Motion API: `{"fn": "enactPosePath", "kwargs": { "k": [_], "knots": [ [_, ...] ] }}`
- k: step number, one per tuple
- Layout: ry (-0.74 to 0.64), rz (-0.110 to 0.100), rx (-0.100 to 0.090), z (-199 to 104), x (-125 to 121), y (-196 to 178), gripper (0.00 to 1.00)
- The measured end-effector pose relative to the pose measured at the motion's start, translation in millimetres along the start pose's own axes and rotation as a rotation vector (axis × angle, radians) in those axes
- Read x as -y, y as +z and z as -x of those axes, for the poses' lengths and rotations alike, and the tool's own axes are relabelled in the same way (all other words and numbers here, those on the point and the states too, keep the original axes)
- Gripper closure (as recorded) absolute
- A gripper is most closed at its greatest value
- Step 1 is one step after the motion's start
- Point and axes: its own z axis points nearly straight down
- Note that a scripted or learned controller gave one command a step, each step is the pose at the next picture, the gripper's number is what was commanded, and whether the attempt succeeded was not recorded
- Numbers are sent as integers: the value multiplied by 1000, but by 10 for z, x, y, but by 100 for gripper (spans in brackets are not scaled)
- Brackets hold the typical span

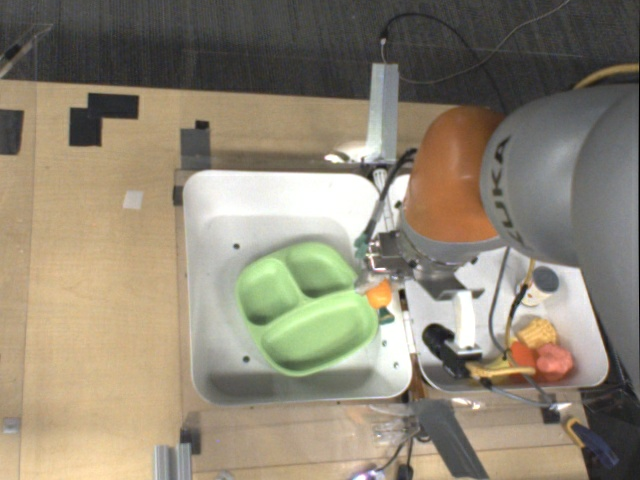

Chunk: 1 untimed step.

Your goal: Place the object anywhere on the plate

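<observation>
A small, round, bright orange object [378, 293] is seen at the right rim of the green 3-compartment plate [305, 308], which lies in the left white bin [215, 268]. The object is gripped between the fingers of the gripper [376, 280], just above the divide between the 2 bins. A red toy [553, 361] and a yellow piece [538, 332] are found in the right bin [590, 353].
</observation>
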Motion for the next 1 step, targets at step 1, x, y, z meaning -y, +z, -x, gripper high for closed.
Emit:
{"fn": "enactPosePath", "kwargs": {
  "k": [1],
  "knots": [
    [0, 1, 0, 2, -1, -1, 0]
  ]
}}
